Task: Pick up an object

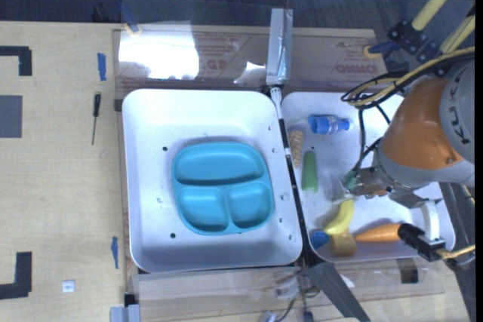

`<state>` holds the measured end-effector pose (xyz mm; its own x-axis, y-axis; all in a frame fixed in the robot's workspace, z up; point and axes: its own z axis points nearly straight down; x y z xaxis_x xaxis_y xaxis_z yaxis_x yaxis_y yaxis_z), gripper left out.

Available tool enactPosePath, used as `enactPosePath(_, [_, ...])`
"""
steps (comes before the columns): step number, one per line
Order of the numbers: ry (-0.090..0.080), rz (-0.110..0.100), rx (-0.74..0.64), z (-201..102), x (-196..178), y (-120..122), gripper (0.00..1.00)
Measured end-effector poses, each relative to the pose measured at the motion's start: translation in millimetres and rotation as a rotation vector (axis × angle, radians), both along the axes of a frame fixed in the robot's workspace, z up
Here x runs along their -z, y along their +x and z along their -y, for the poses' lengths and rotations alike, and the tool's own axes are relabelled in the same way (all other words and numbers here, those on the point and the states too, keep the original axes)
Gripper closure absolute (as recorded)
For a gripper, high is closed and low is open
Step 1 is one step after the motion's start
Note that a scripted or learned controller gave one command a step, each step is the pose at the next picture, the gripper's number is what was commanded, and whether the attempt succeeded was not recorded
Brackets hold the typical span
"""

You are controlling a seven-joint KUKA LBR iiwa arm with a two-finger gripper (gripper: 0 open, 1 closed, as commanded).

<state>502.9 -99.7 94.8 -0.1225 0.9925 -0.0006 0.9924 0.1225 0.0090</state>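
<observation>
Left white bin and right white bin: smooth, slightly glossy plastic. Blue divided tray: smooth plastic with a soft sheen. Table: pale matt wood grain. Clear panel behind the bins: glossy, reflecting light. Orange band: smooth, satin finish.

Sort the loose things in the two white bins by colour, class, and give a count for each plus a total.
Blue: 3 — tray, bottle, small blue piece
Green: 1 — stick
Yellow: 1 — banana
Orange: 1 — carrot
Tan: 2 — cone, block
Total: 8
</observation>
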Motion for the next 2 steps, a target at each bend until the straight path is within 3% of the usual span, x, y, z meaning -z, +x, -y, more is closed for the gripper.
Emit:
enactPosePath(1, [0.001,-0.008,-0.039,-78.1,-88.9,41.0,1.0])
enactPosePath(2, [-0.001,-0.012,0.09,-74.4,-86.2,77.6,1.0])
